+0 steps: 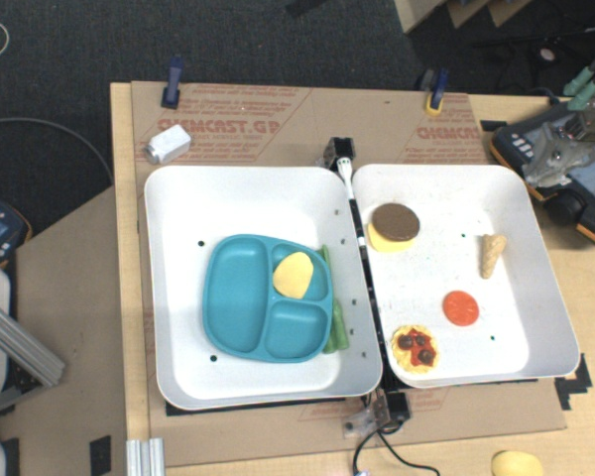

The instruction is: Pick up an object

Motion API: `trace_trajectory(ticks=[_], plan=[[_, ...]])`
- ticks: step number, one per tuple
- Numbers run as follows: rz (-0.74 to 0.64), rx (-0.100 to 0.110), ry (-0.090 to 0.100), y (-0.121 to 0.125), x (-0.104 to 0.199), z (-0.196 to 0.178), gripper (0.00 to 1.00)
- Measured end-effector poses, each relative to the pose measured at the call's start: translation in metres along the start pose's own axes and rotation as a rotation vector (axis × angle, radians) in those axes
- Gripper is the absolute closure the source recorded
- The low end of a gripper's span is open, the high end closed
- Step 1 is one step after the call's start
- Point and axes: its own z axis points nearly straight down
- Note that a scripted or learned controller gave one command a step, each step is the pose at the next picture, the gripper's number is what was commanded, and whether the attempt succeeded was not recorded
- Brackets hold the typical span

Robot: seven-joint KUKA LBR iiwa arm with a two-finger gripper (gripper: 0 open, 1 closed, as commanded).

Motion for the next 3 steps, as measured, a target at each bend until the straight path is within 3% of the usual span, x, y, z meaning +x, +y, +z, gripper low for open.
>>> trace_trajectory(ticks=[1, 2, 3], plan=[[0.020, 0.016, -0.002, -0.004, -0.126, 0.087, 1.00], [-0.002, -0.003, 0.000, 0.000, -0.021, -0.004, 1.00], [0.014, 0.021, 0.000, -0.003, -0.060, 0.107, 1.00]])
